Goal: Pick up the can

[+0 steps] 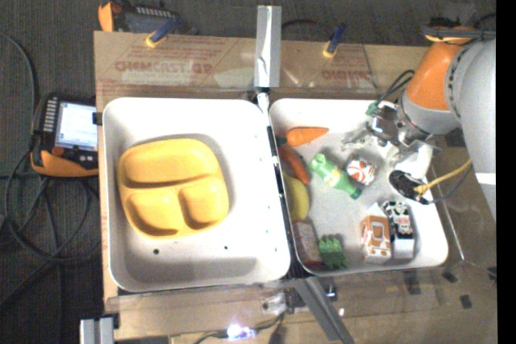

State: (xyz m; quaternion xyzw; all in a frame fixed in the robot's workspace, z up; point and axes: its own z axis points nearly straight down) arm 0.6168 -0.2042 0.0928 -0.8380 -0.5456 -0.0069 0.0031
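- Directly below the gripper (pixel 379 133) in the camera view, and just toward the bin's middle, lies the can (pixel 360 171): a small red-and-white cylinder on the floor of the right bin (pixel 439 254). It is close to the fingertips but appears apart from them.
- Gripper state: whether it is released or clenched cannot be told; nothing is seen held.
- Handling, as a judgement: the can is probably light, rigid and smooth-walled, so it may slip or roll if pinched off-centre. Whether it stands on end or lies on its side cannot be told. Take hold across the curved body at mid-height, not at the rims.
- Just beside the can, on the side away from the arm, lies a green bottle (pixel 334 175), touching or nearly touching it. Clearance there is judged tight.
- Farther from the gripper, an orange carrot (pixel 307 135) lies near the bin's upper left corner, and a yellow fruit (pixel 299 198) rests against the left wall.
- Farthest, along the bin's near edge, sit a green block (pixel 331 250) and two small cartons (pixel 376 238).
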